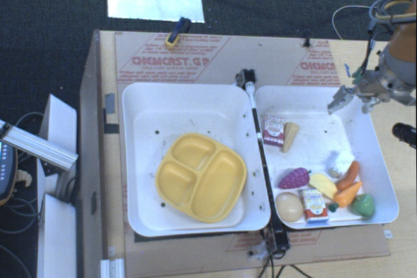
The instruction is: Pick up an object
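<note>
Gripper — fingers spread, holding nothing — above the right bin's far edge; purple grapes lie mid-bin.

The arm enters from the right, wrist bent down and toward the left; the gripper hangs low at its end (cables looping above); its fingers are spread apart, nothing between them.

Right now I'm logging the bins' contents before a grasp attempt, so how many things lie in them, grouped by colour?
Yellow or cream, 4: yellow divided plastic plate, cream cone, yellow toy banana, cream egg
Red-and-white cartons, 2
Orange carrots, 2
Purple grape bunch, 1
Green vegetable, 1
Total: 10
</note>
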`<state>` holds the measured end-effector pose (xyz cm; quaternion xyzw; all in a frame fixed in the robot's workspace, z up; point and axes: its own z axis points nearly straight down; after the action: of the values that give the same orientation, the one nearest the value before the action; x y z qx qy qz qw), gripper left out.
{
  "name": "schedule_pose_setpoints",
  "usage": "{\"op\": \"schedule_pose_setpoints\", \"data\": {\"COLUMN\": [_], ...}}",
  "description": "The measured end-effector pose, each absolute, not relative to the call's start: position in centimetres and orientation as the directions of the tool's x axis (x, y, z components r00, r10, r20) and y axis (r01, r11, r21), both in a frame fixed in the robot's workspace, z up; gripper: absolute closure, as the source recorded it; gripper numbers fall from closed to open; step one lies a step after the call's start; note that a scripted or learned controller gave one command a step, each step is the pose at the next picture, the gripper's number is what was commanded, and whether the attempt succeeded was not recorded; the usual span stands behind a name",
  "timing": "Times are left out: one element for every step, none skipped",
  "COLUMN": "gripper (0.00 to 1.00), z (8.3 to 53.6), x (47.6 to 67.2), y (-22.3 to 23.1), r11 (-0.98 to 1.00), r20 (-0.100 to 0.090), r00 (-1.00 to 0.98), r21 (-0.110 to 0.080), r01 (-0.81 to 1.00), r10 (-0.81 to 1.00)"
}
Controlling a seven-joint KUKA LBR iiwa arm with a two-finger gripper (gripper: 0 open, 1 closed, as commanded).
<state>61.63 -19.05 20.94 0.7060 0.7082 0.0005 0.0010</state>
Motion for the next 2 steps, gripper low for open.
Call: {"op": "schedule_pose_setpoints", "data": {"gripper": [0.00,0.00], "z": [11.9,9.0], "x": [61.9,62.0], "y": [-13.2,-9.1], "r11": [0.004,0.002], "r20": [0.001,-0.004], "r00": [-0.004,-0.002], "r21": [0.000,0.012], "r01": [1.000,1.000], "r10": [1.000,1.000]}}
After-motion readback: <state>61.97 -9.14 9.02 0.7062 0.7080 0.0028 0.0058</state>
